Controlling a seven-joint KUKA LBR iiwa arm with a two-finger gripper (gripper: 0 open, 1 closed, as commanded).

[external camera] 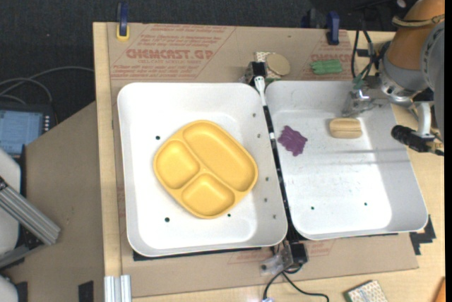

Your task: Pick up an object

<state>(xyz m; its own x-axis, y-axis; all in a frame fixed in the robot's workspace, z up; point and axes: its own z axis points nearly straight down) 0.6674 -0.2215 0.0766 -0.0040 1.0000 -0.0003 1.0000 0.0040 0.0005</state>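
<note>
A tan rounded block (345, 128) lies in the right bin (353, 209), toward its far right part. A small purple piece (292, 140) rests near that bin's left wall. A yellow divided plate (205, 168) sits in the middle of the left bin (141, 110). My gripper (355, 101) hangs low over the far edge of the right bin, just beyond the tan block and slightly to its right. The grey arm with its orange band (422, 18) comes in from the upper right. I see nothing held in the gripper.
A green item (326, 68) and a round tan disc (277, 65) lie on the bench behind the bins. Blue clamps (123, 18) stand at the board's far edge. A black cable runs along the seam (271, 145) between the bins.
</note>
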